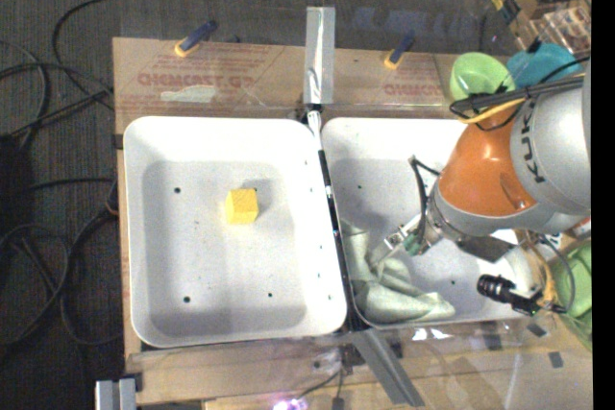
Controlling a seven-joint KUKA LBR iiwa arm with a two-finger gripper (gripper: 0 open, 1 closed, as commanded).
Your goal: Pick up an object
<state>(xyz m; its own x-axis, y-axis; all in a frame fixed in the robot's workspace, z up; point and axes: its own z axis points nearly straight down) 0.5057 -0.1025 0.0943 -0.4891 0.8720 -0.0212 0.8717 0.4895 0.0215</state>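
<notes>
A pale green cloth [394, 288] lies crumpled in the near-left corner of the right bin [384, 158]. The gripper [402, 245] sits right at it; I cannot tell its state. It looks mid-grab; next comes a clean lift. A yellow block [242, 205] sits in the left bin [192, 139].

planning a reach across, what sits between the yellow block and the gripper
In the camera view, bare white bin floor, then the two bins' touching rims, lie between the yellow block and the gripper, which is over a pale green cloth.
</notes>
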